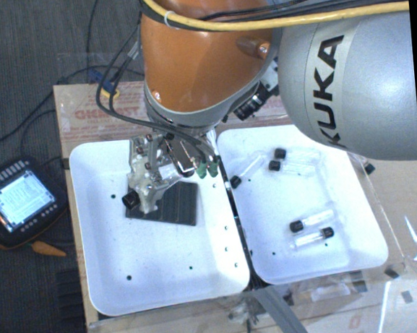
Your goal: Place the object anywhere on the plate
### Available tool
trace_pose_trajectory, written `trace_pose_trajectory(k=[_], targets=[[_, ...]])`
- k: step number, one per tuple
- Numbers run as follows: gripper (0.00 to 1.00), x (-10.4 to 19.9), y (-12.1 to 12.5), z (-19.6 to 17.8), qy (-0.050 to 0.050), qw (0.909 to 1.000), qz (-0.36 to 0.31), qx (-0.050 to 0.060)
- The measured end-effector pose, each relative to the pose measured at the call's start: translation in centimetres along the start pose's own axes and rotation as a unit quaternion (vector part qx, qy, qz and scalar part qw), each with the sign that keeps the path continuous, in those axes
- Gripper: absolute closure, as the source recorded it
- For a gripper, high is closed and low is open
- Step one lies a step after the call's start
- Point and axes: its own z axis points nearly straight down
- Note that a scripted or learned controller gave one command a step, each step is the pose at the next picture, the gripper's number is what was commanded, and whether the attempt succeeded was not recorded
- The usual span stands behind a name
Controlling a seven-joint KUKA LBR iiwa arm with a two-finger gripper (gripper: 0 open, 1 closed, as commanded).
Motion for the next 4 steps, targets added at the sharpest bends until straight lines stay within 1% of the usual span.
trace_pose_trajectory(k=[1, 2, 3, 4], targets=[[1.0, 0.9, 0.2, 0.4, 0.0, 0.9868, -0.162, 0.0], [0.0, 0.9, 0.2, 0.3, 0.0, 0.9867, -0.162, 0.0], [1.0, 0.7, 0.3, -0.6, -0.002, 0.9868, -0.162, -0.002], [1.0, 0.9, -2.0, 11.4, 0.001, 0.9475, -0.32, -0.001]])
